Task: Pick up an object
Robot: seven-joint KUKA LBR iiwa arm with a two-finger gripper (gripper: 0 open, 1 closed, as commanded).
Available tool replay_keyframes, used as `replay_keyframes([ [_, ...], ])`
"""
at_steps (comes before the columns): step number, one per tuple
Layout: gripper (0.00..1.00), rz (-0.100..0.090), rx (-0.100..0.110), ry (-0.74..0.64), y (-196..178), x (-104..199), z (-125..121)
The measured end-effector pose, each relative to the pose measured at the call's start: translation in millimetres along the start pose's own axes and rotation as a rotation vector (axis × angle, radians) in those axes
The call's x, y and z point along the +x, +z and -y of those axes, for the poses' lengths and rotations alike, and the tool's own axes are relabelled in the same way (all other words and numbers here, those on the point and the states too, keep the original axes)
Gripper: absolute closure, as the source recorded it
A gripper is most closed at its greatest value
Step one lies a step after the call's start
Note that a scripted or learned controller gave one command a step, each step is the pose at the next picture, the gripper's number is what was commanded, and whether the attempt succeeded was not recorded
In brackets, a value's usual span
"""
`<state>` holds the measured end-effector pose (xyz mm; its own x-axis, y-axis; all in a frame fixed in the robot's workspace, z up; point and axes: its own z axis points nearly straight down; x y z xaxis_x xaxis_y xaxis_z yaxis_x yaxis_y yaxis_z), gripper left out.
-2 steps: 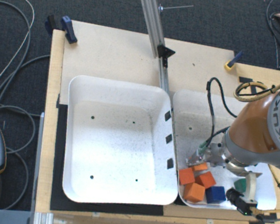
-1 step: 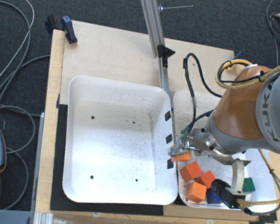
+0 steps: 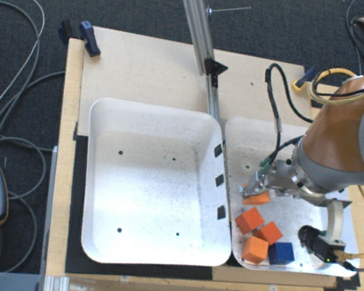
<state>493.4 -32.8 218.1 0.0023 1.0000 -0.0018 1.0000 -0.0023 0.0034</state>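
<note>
Four blocks lie in the right bin (image 3: 235,149), and my tool (image 3: 255,186) is low over the farthest of them.

My tool reaches in from the right and sits just above an orange block (image 3: 257,199) that lies near the middle of the right bin; its tip appears to touch or nearly touch the block's far edge, and I cannot tell how wide the tool is open or whether anything is between its sides. Nearer in the same bin lie an orange cube (image 3: 249,221), a second orange cube (image 3: 256,249) at the near rim, and a blue cube (image 3: 281,252) just right of that one. The left bin (image 3: 104,123) stands beside it on the desk (image 3: 146,68).
</note>
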Motion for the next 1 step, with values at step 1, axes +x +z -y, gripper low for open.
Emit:
replay_keyframes([
  [1, 1.0, -0.006, 0.01, -0.01, 20.1, 74.2, -3.6],
])
